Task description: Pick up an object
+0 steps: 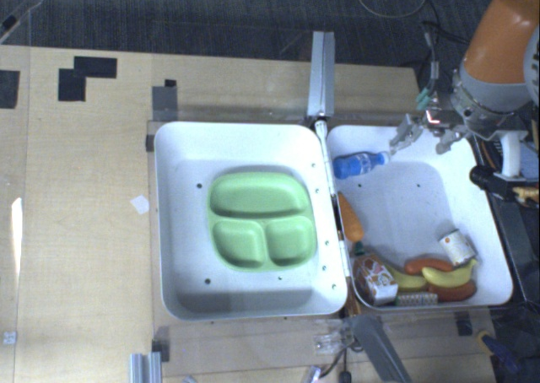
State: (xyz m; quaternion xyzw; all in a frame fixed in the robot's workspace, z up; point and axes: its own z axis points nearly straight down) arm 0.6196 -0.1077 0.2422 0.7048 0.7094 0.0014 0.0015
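My fingers point(426, 130) hang over the far edge of the right bin point(498, 242), spread apart with nothing between them — no grasp yet. The blue bottle point(359, 164) lies on its side just left of them, by the far-left corner of that bin, cap end towards me; I judge it the likeliest pick since it sits apart from the rest. The other candidates are crowded along the near wall: a banana point(447, 272), a red sausage-like thing point(439, 290), a small can point(457, 246), a snack packet point(375, 278), and an orange carrot point(349, 219) against the divider — harder to single out. The left bin point(169, 204) holds a green divided tray point(260, 219), flat in the middle. Both bins sit on the desk point(76, 204).
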